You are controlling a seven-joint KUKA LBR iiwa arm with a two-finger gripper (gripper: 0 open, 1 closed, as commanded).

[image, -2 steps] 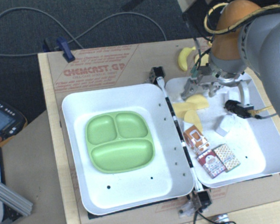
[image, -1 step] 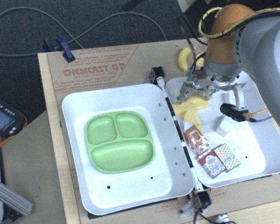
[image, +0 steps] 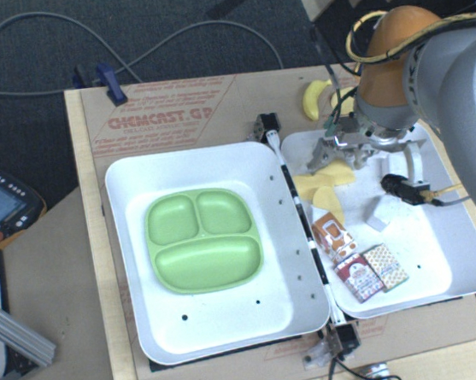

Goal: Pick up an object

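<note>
My gripper (image: 342, 148) is lowered over the far left corner of the right bin (image: 456, 283), under the grey arm with its orange band (image: 388, 46). Just below and left of it lies a flat pale yellow piece (image: 319, 185), close to the gripper; whether they touch is unclear. Nearer the front of this bin lie an orange-brown box (image: 331, 234), a dark red box (image: 358, 278) and a patterned tan box (image: 387, 265). A small grey block (image: 378, 221) sits mid-bin.
The left bin (image: 132, 241) holds a green divided plate (image: 203, 241). A yellow banana-like thing (image: 316, 98) lies on the board behind the right bin. A blue clamp (image: 110, 84) sits at the board's far left, and cables run across the floor.
</note>
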